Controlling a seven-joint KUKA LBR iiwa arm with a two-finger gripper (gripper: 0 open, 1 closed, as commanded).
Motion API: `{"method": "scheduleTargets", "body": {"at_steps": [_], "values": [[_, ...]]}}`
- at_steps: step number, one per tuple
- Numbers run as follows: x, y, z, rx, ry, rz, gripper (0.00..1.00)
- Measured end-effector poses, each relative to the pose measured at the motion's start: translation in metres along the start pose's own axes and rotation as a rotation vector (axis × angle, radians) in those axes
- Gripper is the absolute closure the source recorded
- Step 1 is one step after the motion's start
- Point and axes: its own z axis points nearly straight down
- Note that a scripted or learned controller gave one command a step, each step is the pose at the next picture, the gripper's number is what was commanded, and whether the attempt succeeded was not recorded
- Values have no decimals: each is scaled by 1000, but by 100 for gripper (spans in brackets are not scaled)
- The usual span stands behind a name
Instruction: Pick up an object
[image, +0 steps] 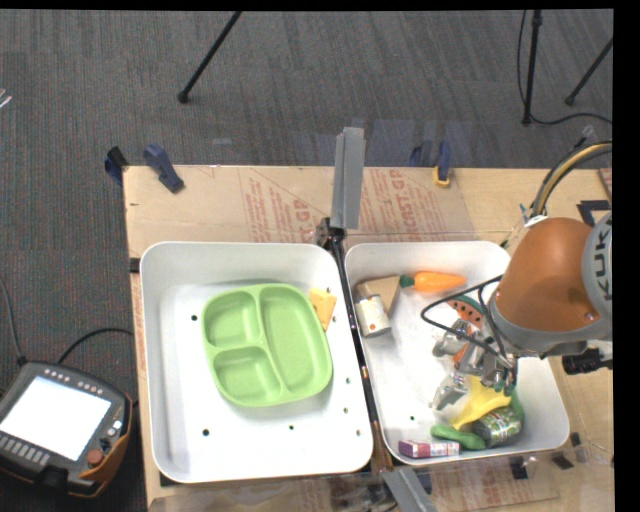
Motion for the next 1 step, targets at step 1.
{"method": "scheduleTargets", "body": {"at_steps": [1], "values": [[34,-25,-6,-3,-26,-92,0]]}}
